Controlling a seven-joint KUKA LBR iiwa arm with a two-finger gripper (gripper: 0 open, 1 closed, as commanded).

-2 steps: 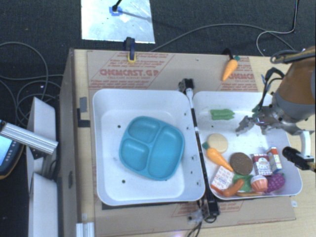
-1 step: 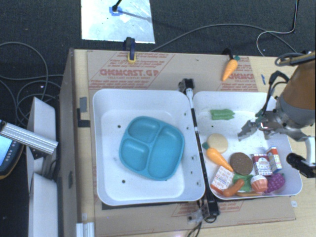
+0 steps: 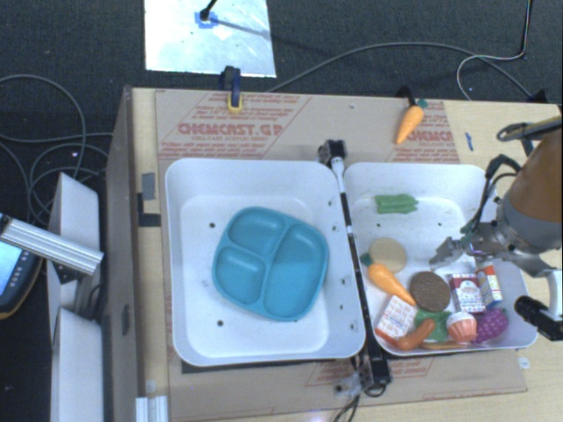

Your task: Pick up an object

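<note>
Cardboard print, blurred, perhaps "CHEMCAST GP".

Blue plate in left bin; toy food in right bin.

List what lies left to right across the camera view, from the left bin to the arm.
Blue divided plate → black clamp between the bins → green toy → brown disc → hand → purple toy.
</note>
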